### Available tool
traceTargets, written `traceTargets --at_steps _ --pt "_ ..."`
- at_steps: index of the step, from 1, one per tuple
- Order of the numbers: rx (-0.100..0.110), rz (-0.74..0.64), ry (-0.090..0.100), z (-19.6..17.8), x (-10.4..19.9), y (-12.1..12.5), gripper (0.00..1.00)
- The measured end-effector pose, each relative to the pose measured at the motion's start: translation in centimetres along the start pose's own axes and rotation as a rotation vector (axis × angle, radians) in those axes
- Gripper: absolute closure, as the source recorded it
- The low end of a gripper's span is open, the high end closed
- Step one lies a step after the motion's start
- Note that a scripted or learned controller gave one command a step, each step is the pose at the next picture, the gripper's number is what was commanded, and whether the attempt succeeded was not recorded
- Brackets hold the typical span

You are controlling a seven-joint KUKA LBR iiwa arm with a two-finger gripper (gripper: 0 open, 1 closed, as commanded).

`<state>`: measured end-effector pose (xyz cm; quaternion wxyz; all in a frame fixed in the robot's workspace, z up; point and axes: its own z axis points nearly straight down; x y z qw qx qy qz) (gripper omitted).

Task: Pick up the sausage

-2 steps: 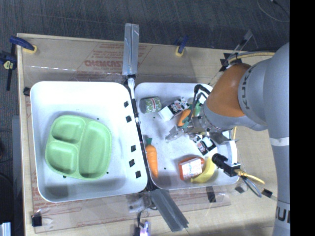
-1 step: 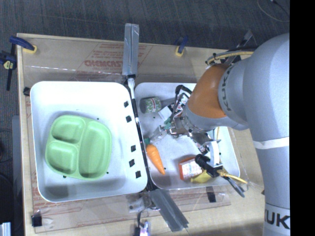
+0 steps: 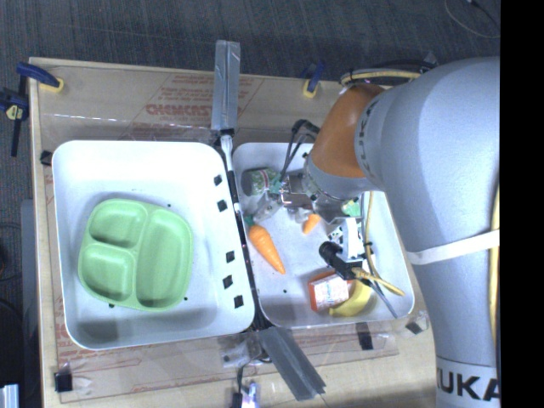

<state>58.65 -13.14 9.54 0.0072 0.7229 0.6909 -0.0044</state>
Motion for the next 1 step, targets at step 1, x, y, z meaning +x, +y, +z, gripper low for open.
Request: traceTargets --at_steps 1 --pt "0.002 -0.006 0.008 -0.87 0.46 0.01 1.0"
